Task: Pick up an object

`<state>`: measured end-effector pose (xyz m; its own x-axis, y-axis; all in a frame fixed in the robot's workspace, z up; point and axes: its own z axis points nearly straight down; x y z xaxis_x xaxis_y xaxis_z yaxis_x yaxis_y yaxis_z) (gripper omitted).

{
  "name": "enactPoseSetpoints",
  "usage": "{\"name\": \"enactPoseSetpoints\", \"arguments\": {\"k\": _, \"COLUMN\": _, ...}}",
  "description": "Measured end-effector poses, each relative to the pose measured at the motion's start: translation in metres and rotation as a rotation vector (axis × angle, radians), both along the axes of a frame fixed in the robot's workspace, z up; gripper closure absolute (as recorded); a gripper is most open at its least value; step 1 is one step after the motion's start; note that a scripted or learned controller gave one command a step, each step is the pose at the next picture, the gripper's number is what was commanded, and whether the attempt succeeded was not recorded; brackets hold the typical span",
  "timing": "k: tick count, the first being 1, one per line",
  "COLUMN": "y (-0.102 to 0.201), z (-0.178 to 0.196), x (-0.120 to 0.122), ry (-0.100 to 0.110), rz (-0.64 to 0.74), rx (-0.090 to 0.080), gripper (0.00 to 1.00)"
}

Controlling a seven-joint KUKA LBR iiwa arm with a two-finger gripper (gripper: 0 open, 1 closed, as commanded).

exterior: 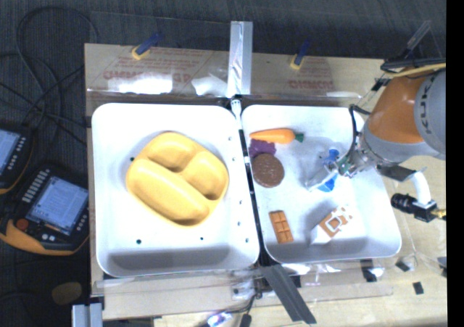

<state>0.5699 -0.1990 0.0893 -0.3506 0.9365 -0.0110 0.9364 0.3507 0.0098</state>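
Down inside the right bin [377,242], near its right wall, sits the hand [335,168], low over a blue and clear object [325,173] that looks like a small bottle or packet, though too blurred to name with confidence. Cannot tell whether the fingers stand apart or together, nor whether anything lies between them. Plenty of ways to miss from here: closing on a slick, rounded item at its edge likely squirts it sideways toward the brown round disc [267,170] just beside. Lifting with only a corner pinched probably drops it back. Coming down a touch off-centre risks pressing the piece against the bin floor instead of straddling it. Nearby in the same bin lie a carrot [273,135] touching a purple piece [262,148], a brown chocolate bar [280,226] and a small orange and white box [334,222], all apart enough to stay out of the way. The big yellow bread-shaped lump [176,177] fills the left bin [109,246], well apart across the divider on the worktop [101,64].
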Motion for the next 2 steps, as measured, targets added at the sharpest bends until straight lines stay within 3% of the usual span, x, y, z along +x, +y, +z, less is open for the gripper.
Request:
{"name": "enactPoseSetpoints", "arguments": {"k": 1, "y": 0.000, "z": 0.009, "x": 0.001, "ry": -0.001, "rz": -0.001, "rx": 0.002, "gripper": 1.00}}
{"name": "enactPoseSetpoints", "arguments": {"k": 2, "y": 0.149, "z": 0.110, "x": 0.013, "ry": 0.016, "rz": 0.030, "rx": 0.007, "gripper": 1.00}}
